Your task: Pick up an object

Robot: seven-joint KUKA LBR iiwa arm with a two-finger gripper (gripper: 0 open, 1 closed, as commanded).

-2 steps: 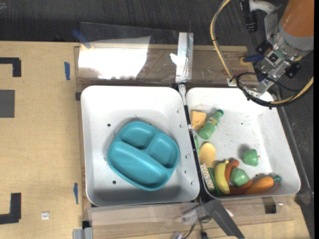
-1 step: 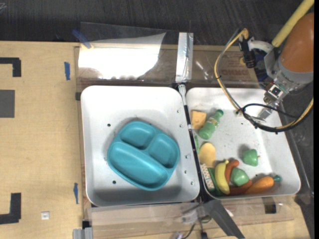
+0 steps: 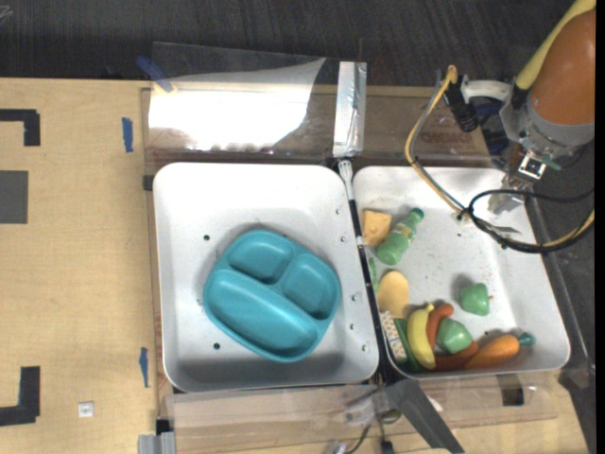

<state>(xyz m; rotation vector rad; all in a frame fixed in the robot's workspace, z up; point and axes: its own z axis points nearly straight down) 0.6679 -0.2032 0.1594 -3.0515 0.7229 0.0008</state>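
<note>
1. The arm (image 3: 565,74) sat at the upper right, above the far corner of the right bin (image 3: 558,334), with its orange band showing.
2. The gripper (image 3: 522,170) hung over that bin's far right rim; whether it was wide, narrow or holding anything, I could not tell (cables crossed in front of it).
3. The left bin (image 3: 180,206) held a teal divided plate (image 3: 272,294), lying flat and slightly turned.
4. In the right bin, a green bottle (image 3: 400,237) lay tilted beside a yellow wedge (image 3: 376,225) near the left wall.
5. A green pepper (image 3: 475,299) sat alone, well apart from the gripper.
6. Along the near wall were crowded a banana (image 3: 419,337), a carrot (image 3: 494,350) and a pale yellow lemon-like piece (image 3: 393,291).
</note>
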